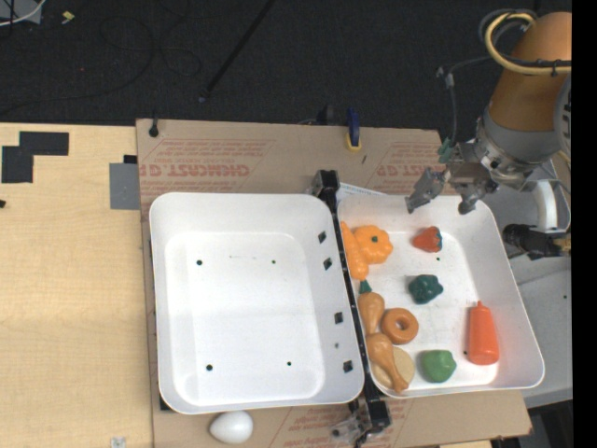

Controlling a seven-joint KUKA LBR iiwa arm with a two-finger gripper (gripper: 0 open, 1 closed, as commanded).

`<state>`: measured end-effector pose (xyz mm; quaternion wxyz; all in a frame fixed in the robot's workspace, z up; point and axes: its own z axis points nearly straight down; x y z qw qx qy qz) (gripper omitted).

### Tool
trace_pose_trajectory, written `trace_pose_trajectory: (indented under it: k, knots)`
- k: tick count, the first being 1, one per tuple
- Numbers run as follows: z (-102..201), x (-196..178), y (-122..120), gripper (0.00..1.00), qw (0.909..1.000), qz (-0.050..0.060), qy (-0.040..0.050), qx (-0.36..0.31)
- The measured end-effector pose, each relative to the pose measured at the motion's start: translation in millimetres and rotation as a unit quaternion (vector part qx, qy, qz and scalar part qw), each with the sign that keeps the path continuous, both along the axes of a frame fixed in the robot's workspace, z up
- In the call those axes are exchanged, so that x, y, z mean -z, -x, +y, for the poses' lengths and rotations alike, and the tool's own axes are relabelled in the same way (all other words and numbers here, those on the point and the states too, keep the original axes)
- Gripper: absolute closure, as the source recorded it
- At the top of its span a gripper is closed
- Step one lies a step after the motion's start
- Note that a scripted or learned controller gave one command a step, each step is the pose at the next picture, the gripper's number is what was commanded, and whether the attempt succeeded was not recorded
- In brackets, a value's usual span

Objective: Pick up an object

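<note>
The right bin (504, 250) holds several toy foods: an orange pepper (371, 245), a small red piece (427, 240), a dark green piece (425, 288), a donut (400, 325), an orange carrot-like bottle (481, 335), a light green piece (437, 366) and a bread roll (389, 362). My gripper (450, 194) hangs open above the far edge of the right bin, with nothing between its fingers. It is above and slightly right of the red piece.
The left bin (177, 250) lies beside the right one, parted from it by a black divider strip (338, 278). A white egg-shaped object (230, 427) rests on the bench in front of the left bin. A blue clip (354, 129) stands at the cardboard's far edge.
</note>
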<state>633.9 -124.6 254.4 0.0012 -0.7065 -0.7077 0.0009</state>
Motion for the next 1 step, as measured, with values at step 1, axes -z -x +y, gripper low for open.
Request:
trace_pose_trajectory:
  k: [1]
  knots:
    - [24.9, 93.0, -8.5, 0.00, 1.0000, 0.003, -0.0008, 0.000]
